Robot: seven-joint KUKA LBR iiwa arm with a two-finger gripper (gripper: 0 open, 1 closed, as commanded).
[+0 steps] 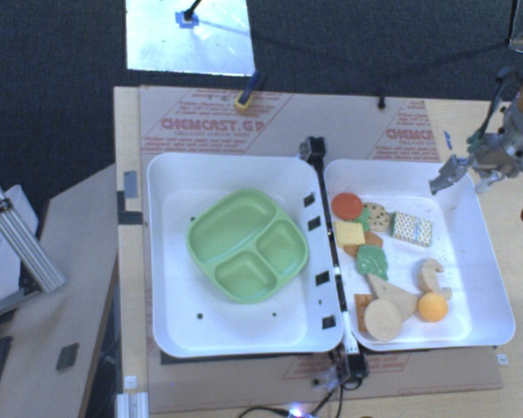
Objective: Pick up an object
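Lettering on board [213, 122]: "CHEMCAST GP", red | end effector [460, 174]: grip state unclear, over right bin [479, 259]

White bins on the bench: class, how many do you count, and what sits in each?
2. The left bin holds a green divided tray; the right bin holds the small toy foods.

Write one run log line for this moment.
gripper: above right bin far edge, holding nothing | toys: in right bin | green tray: left bin | pick: not yet done
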